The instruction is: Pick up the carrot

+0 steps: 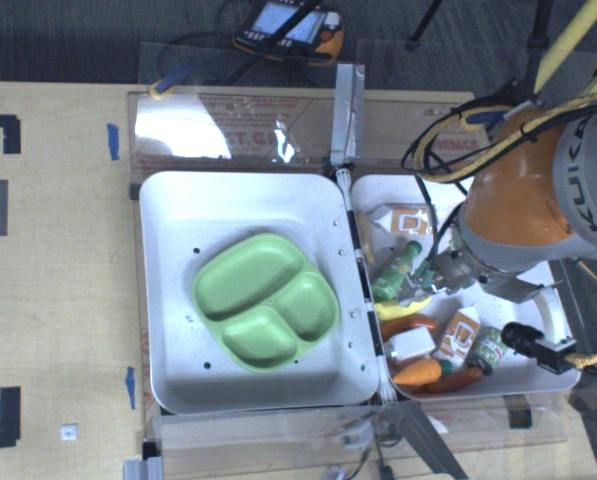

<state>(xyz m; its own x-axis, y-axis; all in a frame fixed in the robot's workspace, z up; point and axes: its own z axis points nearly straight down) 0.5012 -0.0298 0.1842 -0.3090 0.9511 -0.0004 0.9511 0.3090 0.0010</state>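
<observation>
Lying at the near edge of the right white plastic bin [563, 313], the small orange toy carrot [416, 372] sits on its side, hard against the bin's near wall, with a dark red pepper-like piece [460, 380] touching its right end. It looks light, stiff and smooth, likely slippery, so a pinch across its thick middle seems the safest hold. Room is tight: a white block [411, 344] sits just beyond it, a red-and-yellow piece [406, 318] farther in, a printed carton [458, 336] and a green can [489, 349] to the right. The gripper [433, 273] hovers farther back over a green bottle [396, 269]; I cannot tell how its jaws stand. Left bin [168, 208] holds a green divided plate [266, 300], well apart.
</observation>
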